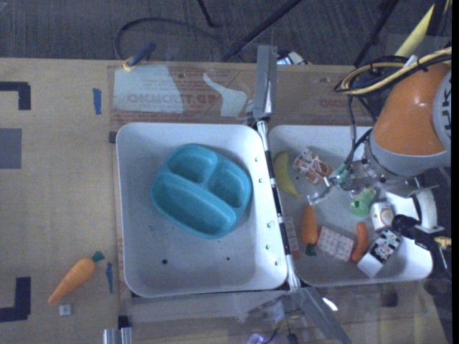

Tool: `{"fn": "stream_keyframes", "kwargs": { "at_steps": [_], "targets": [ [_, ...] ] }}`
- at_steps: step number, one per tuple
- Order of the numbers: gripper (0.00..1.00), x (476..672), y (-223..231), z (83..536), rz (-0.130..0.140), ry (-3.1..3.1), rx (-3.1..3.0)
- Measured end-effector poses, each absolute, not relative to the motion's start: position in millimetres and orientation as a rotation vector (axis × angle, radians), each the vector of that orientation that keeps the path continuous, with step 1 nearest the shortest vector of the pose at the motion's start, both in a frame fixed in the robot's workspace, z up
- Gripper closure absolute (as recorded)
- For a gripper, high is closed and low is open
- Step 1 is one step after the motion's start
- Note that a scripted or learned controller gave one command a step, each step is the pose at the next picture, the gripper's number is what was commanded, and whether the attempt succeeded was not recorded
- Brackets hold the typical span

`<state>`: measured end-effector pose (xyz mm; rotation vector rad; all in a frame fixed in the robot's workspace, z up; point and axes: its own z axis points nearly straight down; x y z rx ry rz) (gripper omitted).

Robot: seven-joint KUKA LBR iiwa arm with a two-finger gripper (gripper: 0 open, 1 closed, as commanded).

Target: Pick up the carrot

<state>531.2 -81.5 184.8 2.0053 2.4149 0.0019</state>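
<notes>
Two white bins point(129, 213), one teal tray point(201, 189); three carrots point(309, 228), jaws point(331, 185) state unclear.

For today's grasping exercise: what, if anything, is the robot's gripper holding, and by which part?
It cannot be told. The gripper is low in the right bin, above the carrot, with no object clearly held.

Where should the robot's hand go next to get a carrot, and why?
Probably a short move down and toward the left bin, to hang right over the carrot in the right bin. The gripper sits just up and right of it with nothing between its fingers, and that carrot lies close by, beside the divider.
</notes>
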Motion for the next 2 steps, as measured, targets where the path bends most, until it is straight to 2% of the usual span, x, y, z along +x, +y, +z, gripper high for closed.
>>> {"fn": "stream_keyframes", "kwargs": {
  "at_steps": [1, 2],
  "targets": [
    [0.00, 554.3, -105, 87, 0.005, 2.554, 1.822],
    [1.00, 556.0, -106, 99, 0.010, 2.546, 1.822]
  ]
}}
